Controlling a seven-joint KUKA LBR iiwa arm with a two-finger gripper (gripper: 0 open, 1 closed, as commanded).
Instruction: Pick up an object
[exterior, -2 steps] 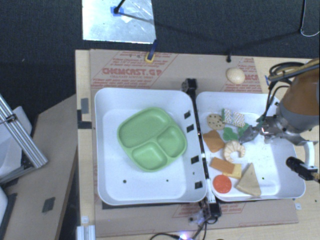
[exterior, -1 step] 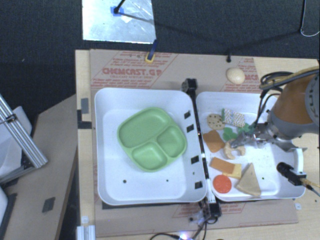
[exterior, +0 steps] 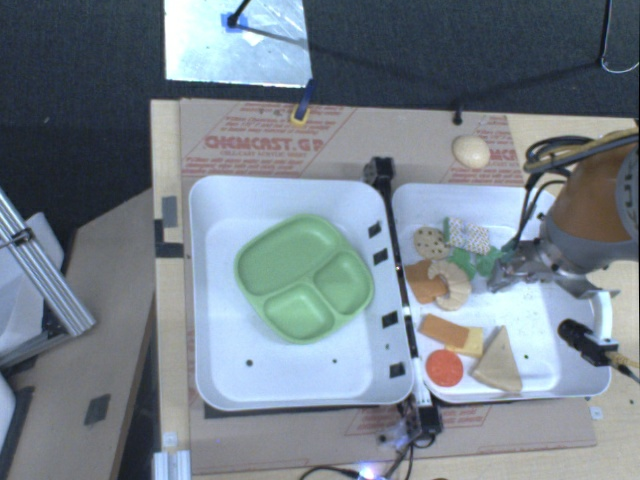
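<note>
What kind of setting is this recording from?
Likely a robotics lab bench: a robot arm reaches over two white bins, one with a green plate, one with toy food.

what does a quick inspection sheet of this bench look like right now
surface: bench board bearing left bin and right bin side by side
job's things: toy food in right bin: cookie, green piece, bread pieces, cheese slab, red disc, tan wedge
clutter: green divided plate in left bin; pale egg-like ball on the board
grippers: gripper low over right bin beside the green piece; nothing seen between fingers
cables: black loops by the arm
surroundings: dark floor, foil sheet
</note>
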